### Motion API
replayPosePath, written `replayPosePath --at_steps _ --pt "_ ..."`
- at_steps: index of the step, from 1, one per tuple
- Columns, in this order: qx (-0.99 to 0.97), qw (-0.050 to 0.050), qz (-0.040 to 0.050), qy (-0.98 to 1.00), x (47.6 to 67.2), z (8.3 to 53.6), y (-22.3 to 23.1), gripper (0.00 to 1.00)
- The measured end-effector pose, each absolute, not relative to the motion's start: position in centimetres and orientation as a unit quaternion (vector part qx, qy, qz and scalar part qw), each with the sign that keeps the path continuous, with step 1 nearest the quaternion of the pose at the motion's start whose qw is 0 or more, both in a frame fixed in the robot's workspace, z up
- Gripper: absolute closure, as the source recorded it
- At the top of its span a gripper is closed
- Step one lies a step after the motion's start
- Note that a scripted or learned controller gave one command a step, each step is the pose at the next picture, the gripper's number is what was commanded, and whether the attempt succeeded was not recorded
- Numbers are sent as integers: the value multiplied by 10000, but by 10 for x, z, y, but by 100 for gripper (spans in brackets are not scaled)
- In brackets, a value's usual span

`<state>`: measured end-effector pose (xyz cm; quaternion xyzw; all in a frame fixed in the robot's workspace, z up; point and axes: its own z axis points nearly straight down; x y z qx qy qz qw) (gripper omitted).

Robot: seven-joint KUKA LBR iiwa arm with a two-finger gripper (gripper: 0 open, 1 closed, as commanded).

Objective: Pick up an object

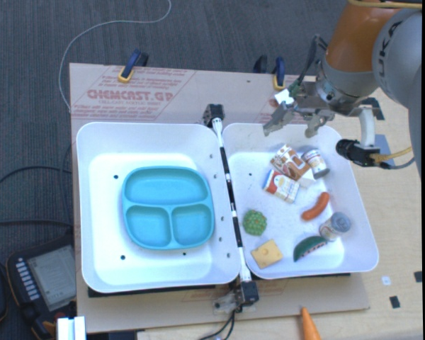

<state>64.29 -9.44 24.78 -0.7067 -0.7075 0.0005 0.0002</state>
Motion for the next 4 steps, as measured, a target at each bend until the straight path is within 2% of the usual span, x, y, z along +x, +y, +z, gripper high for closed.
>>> replayPosePath --at_steps 1,2,4 --pt "-7064 -134 -66 -7077 648 114 -110 0" --pt "-7067 -131 -56 -7074 639 112 -115 0" --pt "-7066 -159 -67 -7074 635 111 -122 0"
